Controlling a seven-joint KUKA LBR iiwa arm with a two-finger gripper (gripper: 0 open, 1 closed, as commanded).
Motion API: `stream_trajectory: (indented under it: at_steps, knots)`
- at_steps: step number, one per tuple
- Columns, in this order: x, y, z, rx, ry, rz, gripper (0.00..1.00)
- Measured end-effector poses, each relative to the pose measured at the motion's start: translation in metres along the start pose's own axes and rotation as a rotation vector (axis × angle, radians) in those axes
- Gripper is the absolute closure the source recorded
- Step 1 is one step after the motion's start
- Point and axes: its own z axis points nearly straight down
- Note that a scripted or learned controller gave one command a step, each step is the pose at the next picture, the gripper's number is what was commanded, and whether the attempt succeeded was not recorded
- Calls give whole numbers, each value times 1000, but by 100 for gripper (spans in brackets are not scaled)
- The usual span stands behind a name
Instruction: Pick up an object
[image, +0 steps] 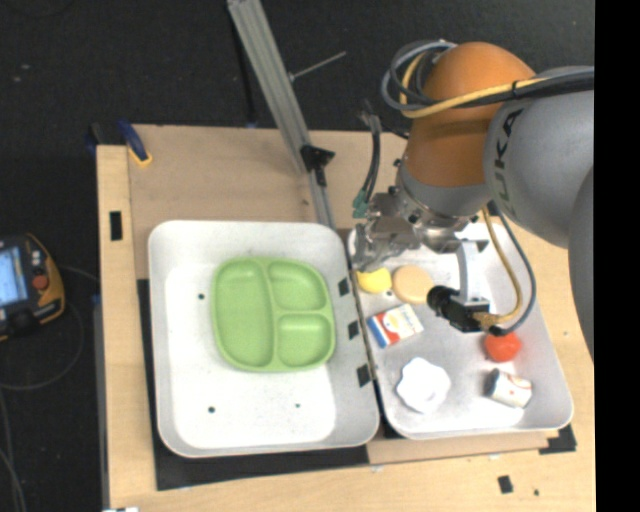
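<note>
My gripper (372, 262) hangs low over the far left corner of the right bin (545, 340), directly above a small yellow object (374, 281). Beside that lies a tan rounded object (410, 284). Nearer the front are a small white carton with red and blue print (395, 324), a white crumpled object (423, 385), an orange-red ball (503, 346) and a small white piece with a red mark (508, 388). The wrist hides how the fingers stand.
The left bin (180, 400) holds a green divided plate (273, 313) at its middle. A slanted metal bar (283, 100) runs down to the gap between the bins. The arm's bulk covers the right bin's far side.
</note>
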Motion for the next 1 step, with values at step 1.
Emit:
stream_trajectory:
  at_steps: [1]
  knots:
    - [50, -9, -1, 1, 0, 0, 100]
